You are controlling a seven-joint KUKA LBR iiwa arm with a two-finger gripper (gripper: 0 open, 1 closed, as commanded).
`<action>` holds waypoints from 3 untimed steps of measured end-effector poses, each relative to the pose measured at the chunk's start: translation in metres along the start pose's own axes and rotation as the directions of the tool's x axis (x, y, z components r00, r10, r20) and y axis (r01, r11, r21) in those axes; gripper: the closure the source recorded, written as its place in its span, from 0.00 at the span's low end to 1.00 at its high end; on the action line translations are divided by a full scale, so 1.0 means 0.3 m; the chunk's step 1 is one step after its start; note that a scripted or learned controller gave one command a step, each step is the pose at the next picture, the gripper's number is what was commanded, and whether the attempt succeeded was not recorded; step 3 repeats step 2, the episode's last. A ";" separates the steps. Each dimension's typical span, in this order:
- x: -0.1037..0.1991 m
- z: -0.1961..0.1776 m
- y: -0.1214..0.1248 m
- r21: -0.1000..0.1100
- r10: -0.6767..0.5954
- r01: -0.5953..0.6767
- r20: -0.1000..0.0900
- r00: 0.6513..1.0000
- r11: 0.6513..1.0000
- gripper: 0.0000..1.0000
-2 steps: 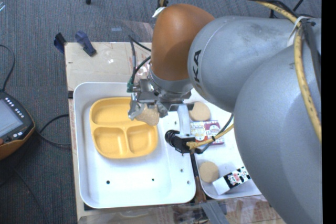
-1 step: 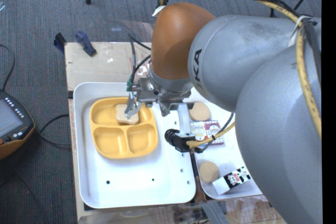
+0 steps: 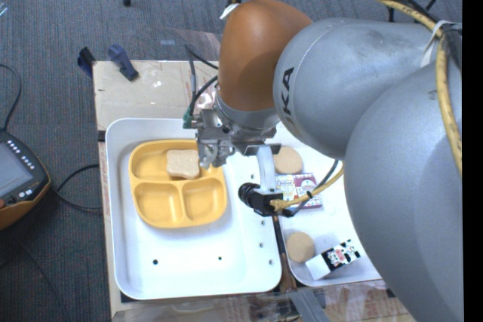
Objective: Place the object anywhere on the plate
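Camera view: claw (image 3: pixel 211 154), grip unclear, over bread (image 3: pixel 182 164) on yellow plate (image 3: pixel 179 206) in left bin (image 3: pixel 189 268); cookies (image 3: pixel 287 160), cartons (image 3: pixel 298 185) crowd right bin (image 3: pixel 321 279).

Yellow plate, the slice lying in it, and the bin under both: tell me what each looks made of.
Yellow plate: likely moulded plastic, smooth with a slight sheen, three compartments pressed into one piece. Slice: pale tan and matte, shaped like bread; probably a foam or plastic toy, though real bread can't be ruled out. Bin: white, glossy, with rounded corners, apparently plastic or coated metal.
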State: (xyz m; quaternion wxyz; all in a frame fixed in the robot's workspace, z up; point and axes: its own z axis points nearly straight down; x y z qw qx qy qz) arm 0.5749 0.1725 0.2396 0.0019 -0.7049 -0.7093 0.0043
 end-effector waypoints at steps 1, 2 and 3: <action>0.001 0.002 -0.001 0.001 -0.001 0.001 0.001 1.000 1.000 0.00; 0.072 -0.247 0.206 -0.012 0.000 0.000 -0.004 1.000 1.000 0.00; 0.072 -0.247 0.206 -0.012 0.000 0.000 -0.004 1.000 1.000 0.00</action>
